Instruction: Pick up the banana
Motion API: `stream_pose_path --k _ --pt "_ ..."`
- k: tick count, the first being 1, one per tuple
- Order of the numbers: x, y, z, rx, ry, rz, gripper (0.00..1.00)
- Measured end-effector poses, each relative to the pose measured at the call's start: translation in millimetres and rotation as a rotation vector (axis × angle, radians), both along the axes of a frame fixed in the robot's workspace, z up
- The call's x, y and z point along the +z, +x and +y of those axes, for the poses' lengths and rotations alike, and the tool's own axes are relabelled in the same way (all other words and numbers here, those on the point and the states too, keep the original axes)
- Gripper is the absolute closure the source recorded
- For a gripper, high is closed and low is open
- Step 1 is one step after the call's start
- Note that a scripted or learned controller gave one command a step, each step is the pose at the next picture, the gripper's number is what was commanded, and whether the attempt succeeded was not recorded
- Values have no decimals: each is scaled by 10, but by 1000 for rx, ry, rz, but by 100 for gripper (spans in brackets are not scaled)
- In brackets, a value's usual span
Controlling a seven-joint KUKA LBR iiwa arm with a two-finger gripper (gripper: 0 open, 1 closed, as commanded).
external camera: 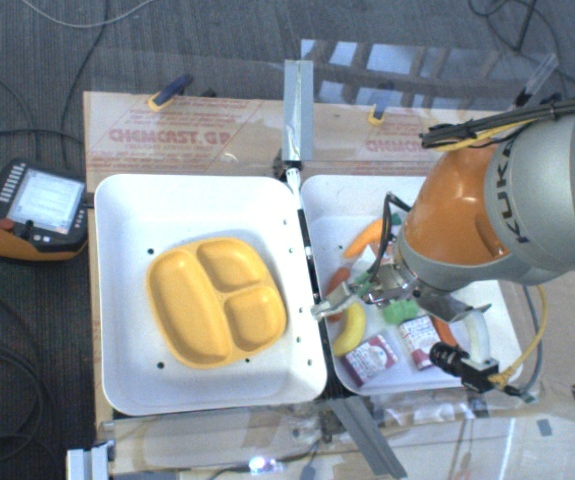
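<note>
The grey arm (527, 198) with its orange band fills the 3 o'clock side of the camera view, reaching over the right white bin (327, 203) and hiding most of it. The left white bin (127, 268) lies toward 9 o'clock from it, the two touching along a shared edge. In the middle of the left bin sits a yellow divided tray (217, 298) with three compartments.

Beyond the bench's 9 o'clock edge, on the dark floor, rests a teach pendant (32, 211) with a lit screen.

The gripper (339, 303) hangs low at the right bin's 9 o'clock wall, its metal tip just above the banana's upper end. Whether its fingers are spread or closed cannot be told, and nothing can be seen between them.

The banana (350, 330) lies in the right bin's 7 o'clock corner, close to the wall shared with the left bin, running roughly from 12 to 6 o'clock. A red and white packet (371, 358) lies just beside it toward 4 o'clock. A green item (401, 312) sits at the banana's 2 o'clock, and an orange carrot-like piece (365, 238) lies toward 12 o'clock, partly under the arm.
</note>
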State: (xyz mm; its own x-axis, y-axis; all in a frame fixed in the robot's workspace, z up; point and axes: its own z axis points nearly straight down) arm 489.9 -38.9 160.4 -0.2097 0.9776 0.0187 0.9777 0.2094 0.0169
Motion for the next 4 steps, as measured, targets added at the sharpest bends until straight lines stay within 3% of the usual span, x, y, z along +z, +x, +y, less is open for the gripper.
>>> stream_pose_path --k 1,2,4 --pt "224 -59 185 51 -21 14 0" --pt "226 -66 -16 92 -25 15 0" --pt "226 -61 95 184 -25 13 0"
